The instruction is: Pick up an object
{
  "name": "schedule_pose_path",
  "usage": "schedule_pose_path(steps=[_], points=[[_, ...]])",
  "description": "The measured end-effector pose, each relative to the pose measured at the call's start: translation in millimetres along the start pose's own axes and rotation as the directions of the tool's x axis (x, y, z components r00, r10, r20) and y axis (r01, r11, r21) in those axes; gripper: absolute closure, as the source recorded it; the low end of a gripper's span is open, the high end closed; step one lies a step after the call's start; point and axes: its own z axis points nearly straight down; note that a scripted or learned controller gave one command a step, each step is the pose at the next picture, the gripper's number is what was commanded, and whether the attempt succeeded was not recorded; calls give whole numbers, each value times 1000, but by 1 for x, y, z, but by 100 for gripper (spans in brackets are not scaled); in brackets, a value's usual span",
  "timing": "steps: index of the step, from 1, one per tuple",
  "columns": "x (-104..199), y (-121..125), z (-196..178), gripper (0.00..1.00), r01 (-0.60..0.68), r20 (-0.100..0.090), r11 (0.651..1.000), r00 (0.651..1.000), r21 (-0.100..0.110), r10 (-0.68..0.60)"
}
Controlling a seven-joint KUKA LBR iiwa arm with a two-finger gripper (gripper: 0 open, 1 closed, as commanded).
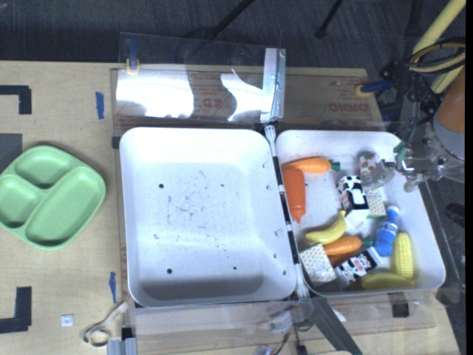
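Note:
The right white bin (429,231) holds several toys. Among them are a long orange piece (295,189), an orange carrot (310,166), a yellow banana (329,231), a corn cob (403,252), a blue bottle (386,231) and a black-and-white cow (355,192). A grey crumpled item (367,167) lies near the bin's far right corner. My gripper (412,166) hangs over the bin's right rim, just right of that grey item and apart from it. The arm's orange band (452,109) is at the view's right edge.
The left white bin (199,205) stands beside the right one, its floor bare. A green divided plate (48,196) rests on the bench at far left. A clear plastic panel (192,87) stands behind the bins. Cables and a yellow hose (436,32) hang at the back right.

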Motion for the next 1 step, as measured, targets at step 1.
schedule_pose_path(steps=[1], points=[[12, 47, 116, 0, 11, 4, 1000, 1000, -17, -11]])
